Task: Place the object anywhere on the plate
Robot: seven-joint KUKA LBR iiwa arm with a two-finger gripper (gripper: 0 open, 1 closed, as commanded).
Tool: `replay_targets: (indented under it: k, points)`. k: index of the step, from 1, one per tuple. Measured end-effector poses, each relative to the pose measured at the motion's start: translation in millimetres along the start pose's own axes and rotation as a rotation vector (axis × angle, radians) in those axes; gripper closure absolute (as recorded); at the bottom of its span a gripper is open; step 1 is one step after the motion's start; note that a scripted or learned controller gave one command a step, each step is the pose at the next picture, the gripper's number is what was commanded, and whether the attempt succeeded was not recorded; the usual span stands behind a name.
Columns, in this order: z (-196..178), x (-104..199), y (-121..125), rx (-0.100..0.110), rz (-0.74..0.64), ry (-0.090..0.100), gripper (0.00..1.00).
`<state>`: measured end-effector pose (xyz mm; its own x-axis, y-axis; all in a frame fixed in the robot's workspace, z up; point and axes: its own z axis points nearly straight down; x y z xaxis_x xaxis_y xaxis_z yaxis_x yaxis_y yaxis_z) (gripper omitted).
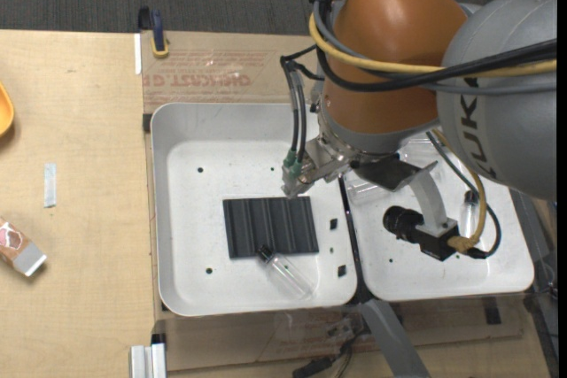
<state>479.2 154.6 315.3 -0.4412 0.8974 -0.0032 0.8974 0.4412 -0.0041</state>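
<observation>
Left shallow white bin (177, 217) holds the black ribbed rectangular plate (266, 221), lying flat a bit right of the bin's centre.

The task object is a small clear plastic vial with a black cap (285, 271). It lies on its side at the plate's near edge, pointing diagonally. The cap end sits right at that edge, touching or just overlapping it. The clear body lies off the plate on the white bin floor, angled toward the bin's near right corner. So it's mostly not on the plate.

Gripper (295, 180) hangs over the plate's far right corner, well apart from the vial. The wrist blocks the tip, so I can't tell whether the gripper is open or closed. Nothing is visibly held in it.

The arm's orange band (390, 40) and grey link (505, 84) cover most of the right shallow white bin (496, 279). Black and yellow cables (372, 62) loop around the band. A black cylindrical fitting on a bracket (416, 230), with a yellow hose, hangs over the right bin's floor.

On the tan wooden board (71, 297) left of the bins:
- a small pale grey strip (50, 186)
- a brown and white wrapped packet (19, 249) at the left edge
- an orange item (4, 111) cut off by the frame

A blue clamp (157, 29) sits at the board's far edge.
</observation>
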Motion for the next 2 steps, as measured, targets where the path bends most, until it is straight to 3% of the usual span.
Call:
replay_targets:
  k: [1, 2]
  points:
    - [32.6, 11.0, 20.2, -0.002, -0.639, 0.002, 1.00]
    - [32.6, 11.0, 20.2, -0.003, -0.639, 0.002, 0.00]
